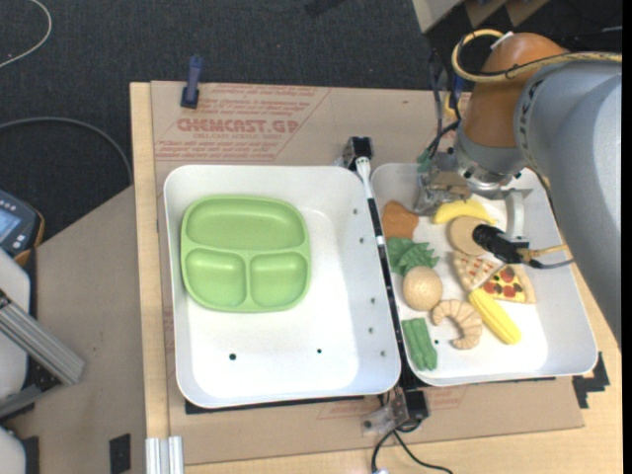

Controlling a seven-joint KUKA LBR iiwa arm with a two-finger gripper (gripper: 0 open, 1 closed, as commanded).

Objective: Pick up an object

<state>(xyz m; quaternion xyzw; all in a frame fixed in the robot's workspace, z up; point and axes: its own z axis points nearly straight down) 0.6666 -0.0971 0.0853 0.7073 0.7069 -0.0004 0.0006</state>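
Note:
The right bin (538, 349) holds several toy foods. They include a yellow banana (462, 211), an orange piece (399, 220), a green leafy piece (410, 256), a pale egg-shaped piece (422, 287), a croissant (458, 321), a yellow corn cob (496, 317), a pizza slice (502, 282) and a green pod (420, 344). My gripper (439, 184) hangs low over the far end of this bin. It is just behind the banana and to the right of the orange piece. Nothing shows between its fingers.
A green divided plate (245, 253) lies in the far half of the left bin (267, 368). A black divider strip (375, 235) runs between the bins. The grey arm (583, 146) covers the right bin's far right corner.

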